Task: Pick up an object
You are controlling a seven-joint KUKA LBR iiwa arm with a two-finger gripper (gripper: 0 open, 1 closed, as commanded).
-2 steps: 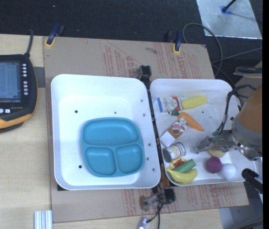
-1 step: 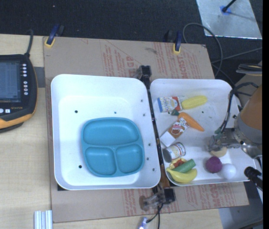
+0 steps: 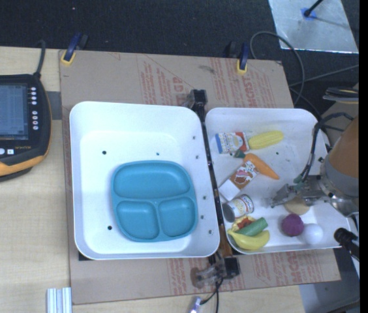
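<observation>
The right bin (image 3: 301, 117) holds several toy foods: a yellow corn cob (image 3: 265, 139), a carrot (image 3: 261, 165), a small can (image 3: 241, 205), a banana (image 3: 249, 240) with a green pepper (image 3: 256, 227) on it, a purple ball (image 3: 292, 225), a white egg (image 3: 314, 233) and a beige lump (image 3: 297, 207). My gripper (image 3: 291, 193) reaches in low from the right. It hangs just above the beige lump, near the bin's right side. The arm's orange band (image 3: 346, 150) is at the frame's right edge.
The left bin (image 3: 86, 175) holds a blue divided plate (image 3: 153, 199). Two printed packets (image 3: 231, 142) (image 3: 244, 173) and a white block (image 3: 228, 190) lie near the right bin's left wall. A teach pendant (image 3: 4, 126) rests on the bench at far left. A cable (image 3: 314, 150) loops beside the arm.
</observation>
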